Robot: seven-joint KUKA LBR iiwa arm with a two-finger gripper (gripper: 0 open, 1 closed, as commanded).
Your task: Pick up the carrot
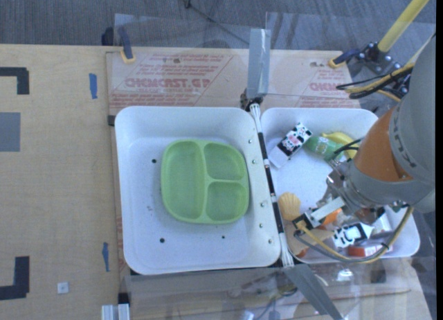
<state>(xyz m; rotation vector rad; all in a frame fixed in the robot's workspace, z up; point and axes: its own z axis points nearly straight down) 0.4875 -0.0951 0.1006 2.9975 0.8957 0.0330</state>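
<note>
Camera view | jaws (320, 216) low in right bin (408, 242) | on carrot (331, 208)

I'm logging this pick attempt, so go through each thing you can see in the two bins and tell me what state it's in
Green plate: flat in the left bin, right side up, compartments bare.
Carrot: lying in the right bin, under the gripper; grasp unclear.
Cow toy: tipped on its side, near the right bin's far edge.
Green-yellow toy: lying beside the cow toy.
Orange ball-like toy: resting against the divider.

Carrot (331, 208) half-hidden under gripper (320, 216)
</note>
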